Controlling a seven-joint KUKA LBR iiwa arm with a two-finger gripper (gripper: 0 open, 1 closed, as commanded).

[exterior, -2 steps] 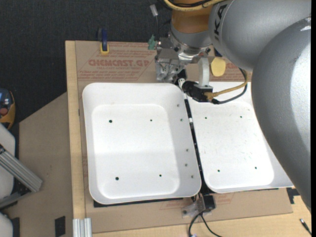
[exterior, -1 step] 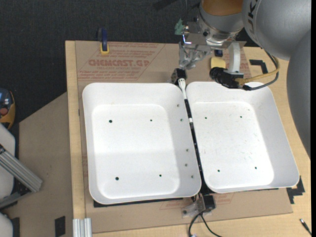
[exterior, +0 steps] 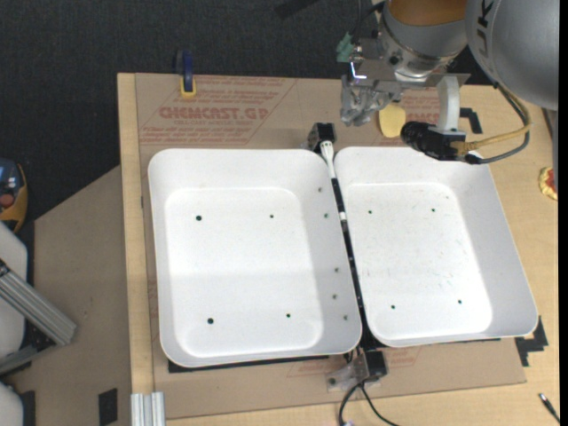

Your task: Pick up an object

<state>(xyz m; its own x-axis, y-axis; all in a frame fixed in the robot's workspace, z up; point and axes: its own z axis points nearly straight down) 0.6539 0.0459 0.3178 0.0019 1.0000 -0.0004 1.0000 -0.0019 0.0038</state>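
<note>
My gripper [exterior: 362, 106] hangs high at the back of the bench, just beyond the far left corner of the right bin [exterior: 497, 238]. A small pale yellow object [exterior: 390, 119] shows right beside the gripper, on its right side. Whether the gripper grasps it or it only sits close by cannot be made out. The left bin [exterior: 169, 238] lies to the left, its white floor marked by a few dark dots.
Both bins rest on a brown board [exterior: 231, 114]. A blue clamp [exterior: 185, 71] stands at the board's back left. A black clip [exterior: 321, 137] sits between the bins at the back, another [exterior: 366, 366] at the front. An orange item [exterior: 550, 181] lies at the right edge.
</note>
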